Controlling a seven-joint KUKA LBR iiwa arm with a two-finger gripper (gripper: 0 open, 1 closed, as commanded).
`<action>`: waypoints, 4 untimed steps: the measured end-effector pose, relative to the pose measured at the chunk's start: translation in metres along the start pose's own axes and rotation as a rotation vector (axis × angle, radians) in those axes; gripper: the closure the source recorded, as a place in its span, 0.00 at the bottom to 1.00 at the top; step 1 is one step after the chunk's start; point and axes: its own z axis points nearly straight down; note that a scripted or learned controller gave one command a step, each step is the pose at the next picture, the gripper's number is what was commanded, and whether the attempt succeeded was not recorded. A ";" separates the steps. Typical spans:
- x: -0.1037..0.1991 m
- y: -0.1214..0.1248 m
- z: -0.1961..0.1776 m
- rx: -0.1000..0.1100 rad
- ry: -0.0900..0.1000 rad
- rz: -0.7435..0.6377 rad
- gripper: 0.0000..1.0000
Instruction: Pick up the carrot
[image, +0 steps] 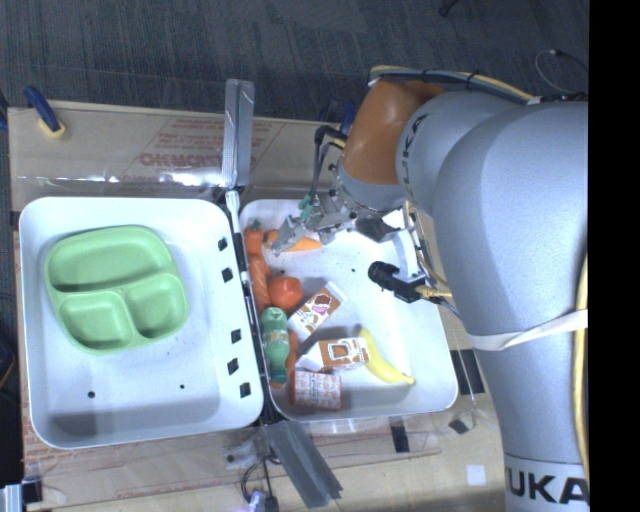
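Pincer (300, 228) low at far end of right bin (432, 352), finger state impossible to tell. Carrot (257, 268) along bin's left wall, just beside pincer, near tomato (284, 291).

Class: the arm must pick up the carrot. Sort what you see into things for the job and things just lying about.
For the job: carrot, gripper.

Lying about: green tray, tomato, banana, green bottle, snack packets.
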 end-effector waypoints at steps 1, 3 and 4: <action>-0.005 -0.016 0.032 0.001 0.002 -0.002 0.00; -0.020 -0.046 0.032 0.004 0.004 0.128 1.00; 0.047 -0.049 -0.069 0.000 0.003 0.058 1.00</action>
